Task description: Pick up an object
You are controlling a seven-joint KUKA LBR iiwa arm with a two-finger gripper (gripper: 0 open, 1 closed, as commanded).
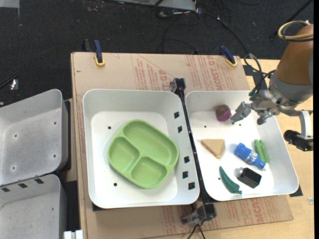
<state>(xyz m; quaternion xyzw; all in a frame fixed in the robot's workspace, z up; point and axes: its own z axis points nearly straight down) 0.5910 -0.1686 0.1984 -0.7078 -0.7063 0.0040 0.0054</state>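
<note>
The right bin holds several small objects. A purple lump lies at its back, with a tan wedge in the middle. Nearby are a blue bottle, a light green piece, a dark green curved piece and a black block. My gripper hangs over the back of this bin, just right of the purple lump. It is open with nothing between its fingers.
The left bin holds a green divided plate. A black divider runs between the two bins. White lids lie off the bench to the left. Blue and yellow clamps sit at the bench's back edge.
</note>
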